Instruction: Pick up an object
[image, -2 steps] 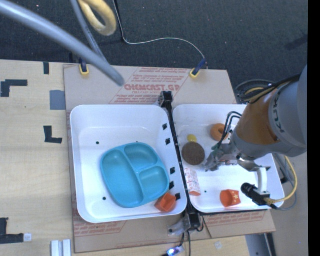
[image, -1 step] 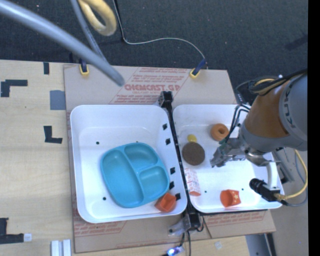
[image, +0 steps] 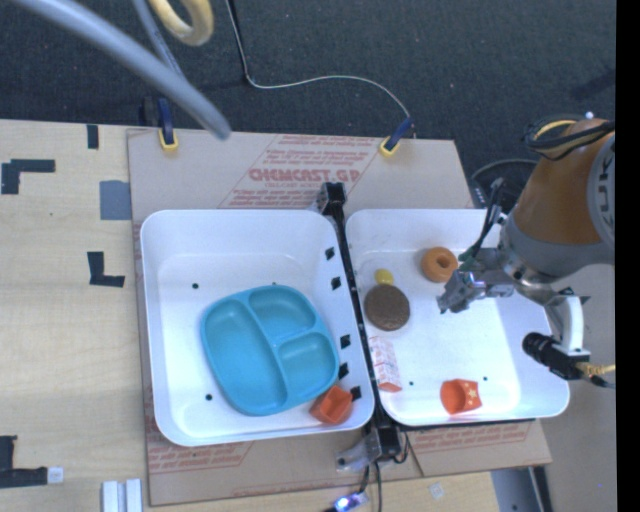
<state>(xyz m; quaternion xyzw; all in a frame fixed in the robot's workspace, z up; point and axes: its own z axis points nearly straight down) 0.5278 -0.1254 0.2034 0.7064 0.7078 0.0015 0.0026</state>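
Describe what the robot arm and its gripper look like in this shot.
The arm is bulky and rounded, with a broad orange band over a grey body. Thin dark cables run along its side down toward the wrist. The gripper is a small, dark grey metallic assembly. A white bracket with a black cylindrical part sits below the wrist.

Bench (image: 60, 300) w/ cardboard sheet (image: 300, 170); 2 white bins (image: 160, 300) (image: 520, 385) side by side on it.

Open floor between cookie (image: 387, 307) and orange block (image: 459, 396)
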